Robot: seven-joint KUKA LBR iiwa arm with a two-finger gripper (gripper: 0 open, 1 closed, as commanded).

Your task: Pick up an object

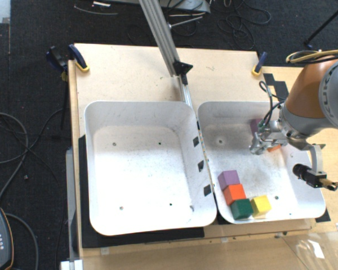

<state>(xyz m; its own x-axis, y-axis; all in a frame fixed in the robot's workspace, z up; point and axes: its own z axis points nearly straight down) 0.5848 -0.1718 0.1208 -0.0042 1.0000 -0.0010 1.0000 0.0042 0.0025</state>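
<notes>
My gripper (260, 146) hangs low over the back part of the right bin (214, 125), under the grey arm with the orange band (310, 89). A small purple object (254, 125) lies just behind the gripper, partly hidden by it. A bit of something orange-red (275, 148) peeks out at the gripper's right side. Towards the bin's front sit a purple block (229, 178), an orange block (234, 193), a green block (241, 208) and a yellow block (261, 205), packed close together.
The left bin (96, 151) stands beside the right one, their walls meeting in the middle. A slanted metal rail (160, 30) runs from the back down to the bins' divide. Clamps (79, 61) hold the bench corners.
</notes>
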